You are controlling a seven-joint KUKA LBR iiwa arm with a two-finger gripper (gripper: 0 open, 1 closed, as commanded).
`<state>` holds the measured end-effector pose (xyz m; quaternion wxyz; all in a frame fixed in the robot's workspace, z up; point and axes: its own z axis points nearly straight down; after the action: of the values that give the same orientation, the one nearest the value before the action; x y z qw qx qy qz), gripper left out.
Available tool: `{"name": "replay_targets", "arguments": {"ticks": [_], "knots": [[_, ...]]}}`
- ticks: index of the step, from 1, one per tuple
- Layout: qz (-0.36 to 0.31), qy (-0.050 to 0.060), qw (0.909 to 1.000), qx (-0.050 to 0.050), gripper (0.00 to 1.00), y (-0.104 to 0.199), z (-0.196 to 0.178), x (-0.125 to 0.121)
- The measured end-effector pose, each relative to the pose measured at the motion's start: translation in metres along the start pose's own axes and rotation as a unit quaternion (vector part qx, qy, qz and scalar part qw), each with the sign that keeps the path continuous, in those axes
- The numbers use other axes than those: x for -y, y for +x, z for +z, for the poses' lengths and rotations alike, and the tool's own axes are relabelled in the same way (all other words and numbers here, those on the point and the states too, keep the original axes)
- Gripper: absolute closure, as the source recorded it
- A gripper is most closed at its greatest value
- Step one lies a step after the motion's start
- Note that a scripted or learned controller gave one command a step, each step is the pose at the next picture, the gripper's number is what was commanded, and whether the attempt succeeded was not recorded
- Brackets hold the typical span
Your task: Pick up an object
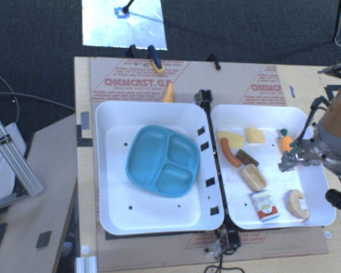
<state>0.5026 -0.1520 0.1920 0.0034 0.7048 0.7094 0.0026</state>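
The right bin (pixel 307 118) holds several toy foods: a yellow cheese wedge (pixel 234 139), a pale yellow block (pixel 254 135), a red sausage (pixel 229 152), a brown chocolate bar (pixel 247 157), a bread roll (pixel 254 177), a small red-and-white carton (pixel 264 204), a bagel-like piece (pixel 298 203) and an orange carrot (pixel 286 143). My gripper (pixel 288 162) hangs over the right part of this bin, just below the carrot and right of the bread roll. Nothing shows between its fingers.
The left bin (pixel 111 152) holds a blue divided plate (pixel 163 160). An orange toy piece (pixel 168 92) lies on the bench behind the left bin. A black divider with clips (pixel 211 152) runs between the bins. The arm comes in from the right edge.
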Motion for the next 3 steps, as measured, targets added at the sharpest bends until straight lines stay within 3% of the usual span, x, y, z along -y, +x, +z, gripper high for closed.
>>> {"name": "replay_targets", "arguments": {"ticks": [2, 3], "knots": [[-0.003, -0.003, 1.0000, 0.000, 1.00, 0.000, -0.021, -0.003], [-0.001, 0.003, 1.0000, -0.001, 1.00, 0.060, -0.033, -0.009]]}}
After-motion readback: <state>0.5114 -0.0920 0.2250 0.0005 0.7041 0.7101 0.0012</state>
